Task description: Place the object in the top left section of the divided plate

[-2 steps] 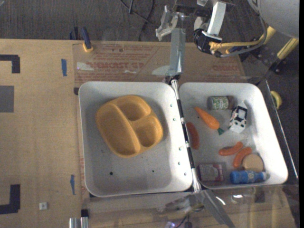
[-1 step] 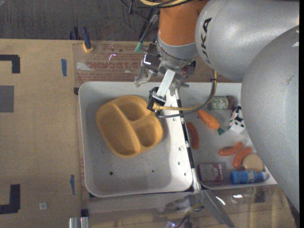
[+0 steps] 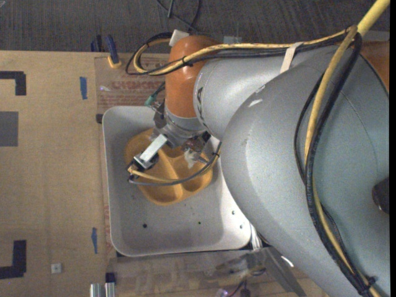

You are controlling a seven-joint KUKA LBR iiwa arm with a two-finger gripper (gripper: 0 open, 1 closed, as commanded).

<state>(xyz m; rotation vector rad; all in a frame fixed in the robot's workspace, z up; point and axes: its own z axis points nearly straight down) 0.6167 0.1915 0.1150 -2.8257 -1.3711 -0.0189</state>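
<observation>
A yellow divided plate (image 3: 162, 189) lies in the upper half of the white bin (image 3: 167, 228). Its raised ridges show near its lower edge. My gripper (image 3: 187, 148) hangs directly over the plate's right part, below the orange wrist band (image 3: 180, 85). The wrist and arm hide most of the plate's upper and right sections. I cannot make out any loose object on the plate or between the fingers.
The grey arm (image 3: 297, 166) covers the whole right side of the view, including the bin's right edge. Brown cardboard (image 3: 49, 166) with black marks and blue tape strips lies left of the bin. The bin's lower floor is bare white.
</observation>
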